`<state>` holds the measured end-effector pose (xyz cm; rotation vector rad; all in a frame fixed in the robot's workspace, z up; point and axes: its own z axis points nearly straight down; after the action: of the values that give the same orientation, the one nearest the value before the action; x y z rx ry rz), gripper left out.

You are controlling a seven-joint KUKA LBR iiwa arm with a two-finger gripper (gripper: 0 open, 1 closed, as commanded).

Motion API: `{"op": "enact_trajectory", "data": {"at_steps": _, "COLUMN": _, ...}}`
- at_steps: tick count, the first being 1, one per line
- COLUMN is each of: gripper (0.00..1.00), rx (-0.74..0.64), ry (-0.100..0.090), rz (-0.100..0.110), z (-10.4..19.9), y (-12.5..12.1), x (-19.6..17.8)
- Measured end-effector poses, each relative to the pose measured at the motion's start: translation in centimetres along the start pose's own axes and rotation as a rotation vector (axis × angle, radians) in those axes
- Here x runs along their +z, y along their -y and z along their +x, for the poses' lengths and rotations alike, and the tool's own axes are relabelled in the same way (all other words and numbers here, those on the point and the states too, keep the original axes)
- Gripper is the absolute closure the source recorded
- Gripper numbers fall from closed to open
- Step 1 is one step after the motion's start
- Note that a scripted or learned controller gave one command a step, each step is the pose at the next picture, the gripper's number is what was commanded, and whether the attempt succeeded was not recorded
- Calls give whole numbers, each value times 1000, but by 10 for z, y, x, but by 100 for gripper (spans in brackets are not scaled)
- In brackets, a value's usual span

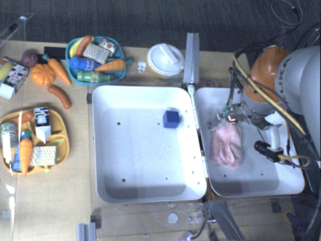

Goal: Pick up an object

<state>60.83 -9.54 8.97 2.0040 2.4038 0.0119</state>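
A soft pink cloth (226, 144) lies bunched in the right bin (261, 182), toward its left wall, its top end right under my pincer (229, 117). My pincer hangs at that top edge of the cloth, though whether its fingers are spread or pressed together I cannot tell from this high slanted view; nothing shows the cloth caught between them. My grey arm (301, 79) comes in from the right, the orange band (266, 69) showing above the wrist, with yellow and black cables looping beside it. In the left bin (145, 185) a small blue block (171, 119) sits alone near the upper right corner, well apart from the cloth. Beyond the bins, a white lidded tub (165, 60) stands on the bench by the back edge. Farther left, a blue bowl (96, 59) holds toy food, loose toy carrots and a small pumpkin (42, 75) lie beside it, and a yellow plate (34, 140) carries more toy food and small cartons.
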Motion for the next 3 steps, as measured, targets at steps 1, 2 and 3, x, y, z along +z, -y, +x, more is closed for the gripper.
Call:
{"op": "enact_trajectory", "data": {"at_steps": 1, "gripper": 0, "rx": 245, "ry": 0, "rz": 0, "z": -20, "y": 15, "x": 0}}
{"op": "enact_trajectory", "data": {"at_steps": 2, "gripper": 0, "rx": 70, "ry": 1, "rz": 2, "z": -55, "y": 18, "x": 1}}
{"op": "enact_trajectory", "data": {"at_steps": 3, "gripper": 0, "rx": 59, "ry": 0, "rz": 0, "z": -7, "y": 49, "x": -1}}
